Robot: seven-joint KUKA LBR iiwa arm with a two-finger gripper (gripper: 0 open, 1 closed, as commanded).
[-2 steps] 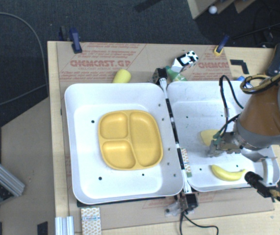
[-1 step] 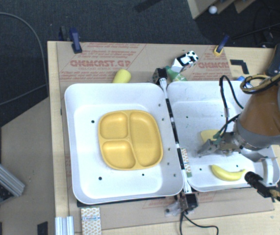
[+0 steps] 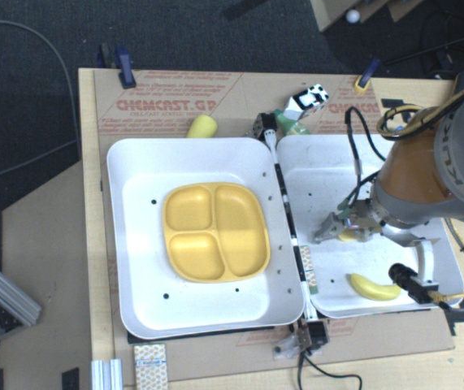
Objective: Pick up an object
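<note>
One banana (image 3: 372, 288) right at the near edge of the right bin (image 3: 321, 177), lying flat, its long axis running across the bin from left to right, the right end dipping a touch toward the near wall. Just beyond it, the gripper (image 3: 329, 231) hangs low over the bin's middle, reaching in from the right and pointing left. Open or clenched? Cannot tell from up here. A small yellow scrap (image 3: 348, 236) shows tight against it, but whether that is gripped or merely lying under it, I can't say either. So here is the key relation: the banana sits near the gripper but apart from it, toward the near side and to the right. A grab would, I judge, mean shifting toward the near wall and closing across the fruit's short width. Over in the left bin (image 3: 134, 218), a yellow divided plate (image 3: 215, 230) sits in the centre. Farther back, on the board behind the bins, a yellow lemon-like piece (image 3: 202, 126) and a black-and-white object (image 3: 310, 98).
</note>
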